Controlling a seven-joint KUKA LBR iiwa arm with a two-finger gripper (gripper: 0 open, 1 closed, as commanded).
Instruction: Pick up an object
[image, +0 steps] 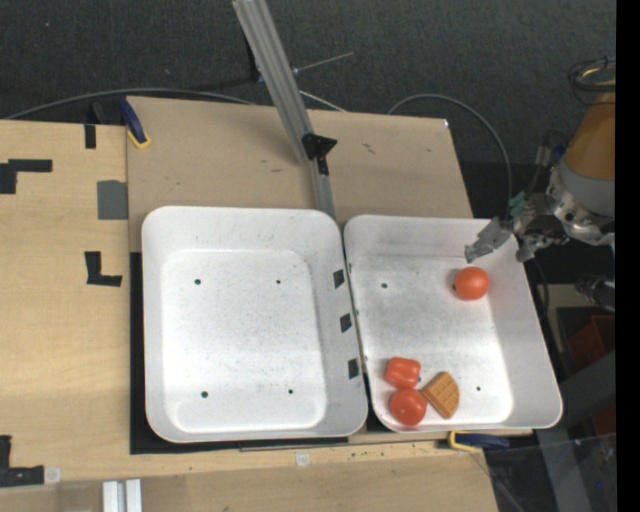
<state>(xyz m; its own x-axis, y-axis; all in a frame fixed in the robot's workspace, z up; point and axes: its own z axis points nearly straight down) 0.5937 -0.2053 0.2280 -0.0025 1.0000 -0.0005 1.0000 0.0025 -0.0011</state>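
Left bin (160, 300) sits on the bench w/ its white floor speckled; just beside it on the right, touching along the shared wall, is the right bin (520, 340), and that's where the pickable stuff is; near edge of it holds a cluster: a red pepper-like piece (402, 372), a round red piece (407, 407) just nearer, and a tan cracker-shaped block (441, 394) to their right, all three touching or nearly so; far-right part of the same bin has a lone orange-red ball (471, 284), well apart from the cluster w/ bare floor round it, so prob the easiest target; gripper (492, 242) hangs just above and far-right of that ball, over the bin's far rim, nothing visible between its fingers; how wide they're spread I can't tell, the tip is too small and blurred; arm (590, 160) comes in from the right edge. Handling guess: ball looks like a light, stiff plastic toy, smooth, so liable to roll or squirt out if pinched off-centre; best taken across its widest part, fingers straddling the middle from above; cluster pieces are harder since neighbours would block a finger.
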